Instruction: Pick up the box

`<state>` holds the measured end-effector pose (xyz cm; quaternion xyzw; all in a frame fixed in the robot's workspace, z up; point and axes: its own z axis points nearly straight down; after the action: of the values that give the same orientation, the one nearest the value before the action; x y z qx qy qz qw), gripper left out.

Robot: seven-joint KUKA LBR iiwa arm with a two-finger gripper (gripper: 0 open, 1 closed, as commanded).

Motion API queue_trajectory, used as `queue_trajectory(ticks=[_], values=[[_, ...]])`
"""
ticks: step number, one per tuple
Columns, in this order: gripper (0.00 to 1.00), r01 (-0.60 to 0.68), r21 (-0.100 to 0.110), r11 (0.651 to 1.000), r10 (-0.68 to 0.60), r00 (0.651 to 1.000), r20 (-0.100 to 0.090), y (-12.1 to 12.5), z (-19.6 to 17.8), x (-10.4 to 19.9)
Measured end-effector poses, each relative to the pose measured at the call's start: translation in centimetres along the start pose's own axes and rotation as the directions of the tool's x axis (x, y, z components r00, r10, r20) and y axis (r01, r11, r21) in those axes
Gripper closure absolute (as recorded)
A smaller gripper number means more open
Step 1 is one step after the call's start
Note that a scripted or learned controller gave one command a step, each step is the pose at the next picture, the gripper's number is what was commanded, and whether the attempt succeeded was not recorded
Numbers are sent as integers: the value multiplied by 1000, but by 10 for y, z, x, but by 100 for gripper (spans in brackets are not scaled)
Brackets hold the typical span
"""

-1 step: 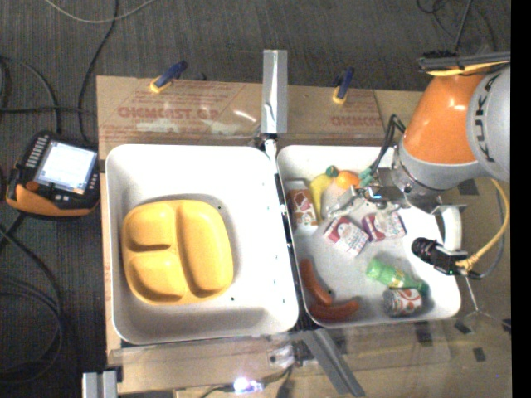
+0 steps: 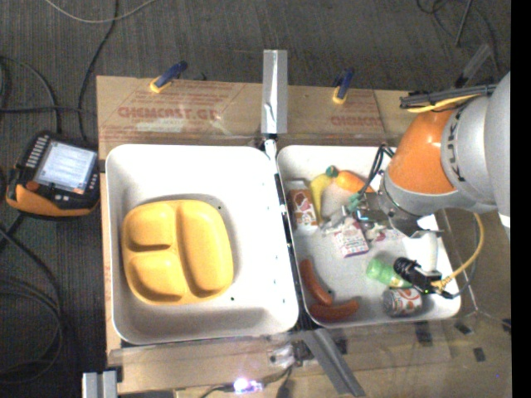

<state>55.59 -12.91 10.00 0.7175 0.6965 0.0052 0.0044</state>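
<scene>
The right bin holds a small white box with pink print, lying flat near its middle. A second, narrow red-and-white carton rests against the bin's left wall. My gripper reaches in from the right under the orange wrist band. It hangs just above the upper right corner of the pink-printed box. The view does not show whether it touches the box. Nothing is visibly lifted.
Around the box lie an orange fruit, a white bottle, a green bottle with a black cap, a can and a red sausage. The left bin holds a yellow divided plate.
</scene>
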Motion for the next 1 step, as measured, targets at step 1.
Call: queue_trajectory(ticks=[1], values=[[100,-2,11,1000,2,1000,-1,-3,-4,0]])
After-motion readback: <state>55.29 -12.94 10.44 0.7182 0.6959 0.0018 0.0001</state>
